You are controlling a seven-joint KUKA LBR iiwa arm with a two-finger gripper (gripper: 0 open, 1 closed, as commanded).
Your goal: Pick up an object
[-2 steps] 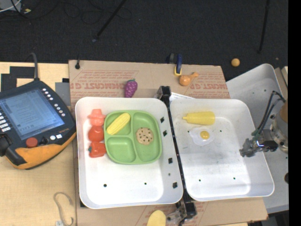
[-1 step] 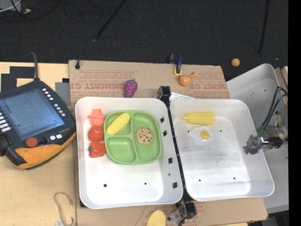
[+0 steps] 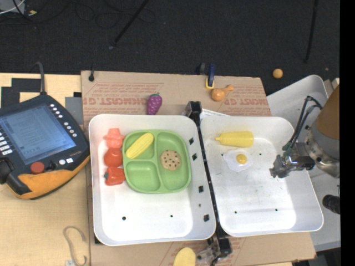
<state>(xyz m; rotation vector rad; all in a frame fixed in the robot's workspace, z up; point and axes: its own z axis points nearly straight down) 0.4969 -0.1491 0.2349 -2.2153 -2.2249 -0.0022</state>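
Toys lie across two white bins as the gripper (image 3: 280, 168) hangs over the right bin (image 3: 310, 215), nothing seen between its fingers.

A yellow mustard bottle (image 3: 235, 139) lies on its side near the right bin's back wall, with a fried egg (image 3: 239, 160) just in front of it; the gripper sits near the bin's right side, apart from both, and whether it is spread or pressed together cannot be told. In the left bin (image 3: 144, 220), a green tray (image 3: 148, 179) carries a corn cob (image 3: 138, 144) and a cookie (image 3: 170, 160), with red toys (image 3: 113, 158) touching its left rim. Purple grapes (image 3: 154, 102) and an orange pear (image 3: 221, 93) rest on the cardboard (image 3: 122, 93) behind the bins; a pendant (image 3: 39, 143) lies to the left.
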